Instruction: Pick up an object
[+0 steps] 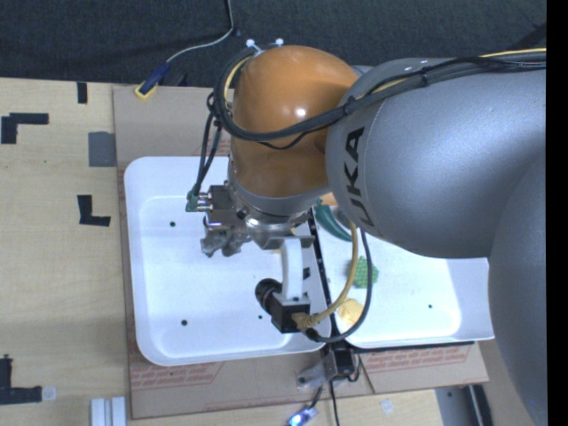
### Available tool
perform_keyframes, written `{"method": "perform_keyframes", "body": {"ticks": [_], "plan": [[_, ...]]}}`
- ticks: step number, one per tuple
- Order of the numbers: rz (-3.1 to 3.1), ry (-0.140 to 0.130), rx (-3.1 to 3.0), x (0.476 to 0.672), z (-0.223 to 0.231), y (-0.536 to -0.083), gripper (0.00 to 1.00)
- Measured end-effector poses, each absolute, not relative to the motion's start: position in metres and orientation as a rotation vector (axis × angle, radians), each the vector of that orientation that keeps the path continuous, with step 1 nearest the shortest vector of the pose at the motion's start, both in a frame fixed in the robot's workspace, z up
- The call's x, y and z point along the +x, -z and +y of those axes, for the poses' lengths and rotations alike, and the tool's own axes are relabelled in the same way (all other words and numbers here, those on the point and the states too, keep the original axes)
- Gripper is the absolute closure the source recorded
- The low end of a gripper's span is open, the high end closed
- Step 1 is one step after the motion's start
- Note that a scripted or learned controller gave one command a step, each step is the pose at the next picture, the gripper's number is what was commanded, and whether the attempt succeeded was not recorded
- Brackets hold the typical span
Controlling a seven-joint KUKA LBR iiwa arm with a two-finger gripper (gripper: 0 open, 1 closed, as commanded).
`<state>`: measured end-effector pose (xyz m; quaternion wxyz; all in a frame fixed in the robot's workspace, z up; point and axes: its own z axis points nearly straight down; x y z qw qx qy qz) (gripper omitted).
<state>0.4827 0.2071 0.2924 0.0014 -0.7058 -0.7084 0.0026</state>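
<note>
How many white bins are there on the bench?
2. The left bin lies under the arm. The right bin sits beside it, mostly covered. The arm hides part of the bench, so more could be hidden.

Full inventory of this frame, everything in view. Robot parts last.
left bin: 1, white, bench centre, under the tool
right bin: 1, white, beside the left bin, partly under the arm
green object: 1, green, right bin, near its left wall
teal object: 1, teal, right bin, mostly hidden by the arm
yellow object: 1, pale yellow, right bin, front-left corner, partly hidden
cardboard sheet: 1, brown, under the bins
plug: 1, yellow and blue, bench's far edge
arm: 1, grey with orange band, from the right
tool: 1, grey metal, over the left bin
</note>
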Motion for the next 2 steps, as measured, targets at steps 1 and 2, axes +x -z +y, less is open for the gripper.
{"method": "perform_keyframes", "body": {"ticks": [1, 2], "plan": [[-2.227, 0.008, -2.217, 0.484, 0.22, -0.363, 1.0], [-2.229, 0.022, -2.221, 0.484, 0.218, -0.492, 1.0]]}}
